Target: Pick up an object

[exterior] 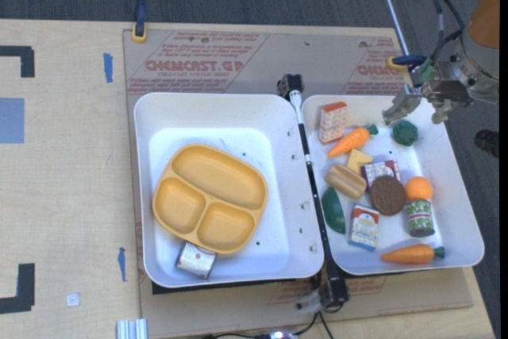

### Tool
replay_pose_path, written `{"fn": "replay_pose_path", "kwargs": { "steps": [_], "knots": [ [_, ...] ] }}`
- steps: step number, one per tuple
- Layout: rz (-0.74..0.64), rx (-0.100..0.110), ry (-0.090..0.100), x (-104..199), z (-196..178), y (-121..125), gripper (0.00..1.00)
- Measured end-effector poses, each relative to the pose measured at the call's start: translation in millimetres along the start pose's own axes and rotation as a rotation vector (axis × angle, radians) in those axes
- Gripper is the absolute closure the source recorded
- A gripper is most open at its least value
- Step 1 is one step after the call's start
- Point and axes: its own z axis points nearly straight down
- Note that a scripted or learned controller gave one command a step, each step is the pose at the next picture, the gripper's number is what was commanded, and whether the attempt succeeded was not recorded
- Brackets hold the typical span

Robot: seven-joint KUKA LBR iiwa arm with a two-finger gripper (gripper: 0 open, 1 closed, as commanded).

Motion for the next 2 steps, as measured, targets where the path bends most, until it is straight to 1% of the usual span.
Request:
{"fn": "replay_pose_path", "kwargs": {
  "steps": [1,2],
  "knots": [
    [0.001,0.001,0.000,-3.1,169.6,-0.6,0.00],
    [0.002,-0.021,-0.009,31.5,190.9,-49.8,0.00]
  ]
}}
